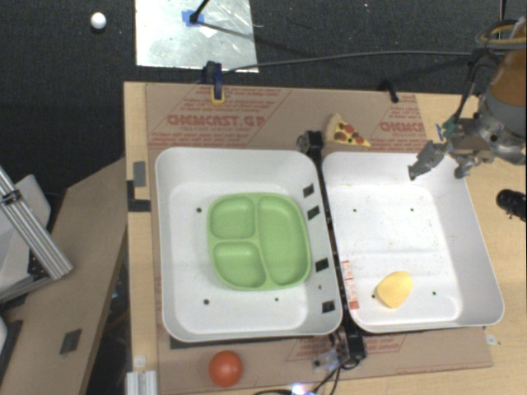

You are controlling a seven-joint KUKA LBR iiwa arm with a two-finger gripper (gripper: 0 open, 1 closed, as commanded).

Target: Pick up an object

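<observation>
**Arm waits at the far corner, yellow lump lies near the front**

Looking down from the one camera, the yellow lump (394, 290) sits in the right bin (461, 245), close to its near wall and a little left of the middle. The gripper (445, 161) is well apart from it, up over the far right corner of the same bin, so the lump lies toward the front and to the left of the tool. Nothing is between the fingers; they stand spread apart, one dark finger (422, 164) reaching toward the left and the other nearer the wrist.

The arm (504, 105) comes in from the right edge, its grey wrist tilted down and leftward over the bin's rim.

The lump is roundish, slightly longer than wide, with its long axis running roughly left to right and rising a touch toward the right.

In the left bin (177, 245) a green divided plate (258, 241) lies flat. A toy pizza slice (347, 132) rests on the board beyond the bins, and a red ball (226, 368) sits on the board in front of the left bin
</observation>
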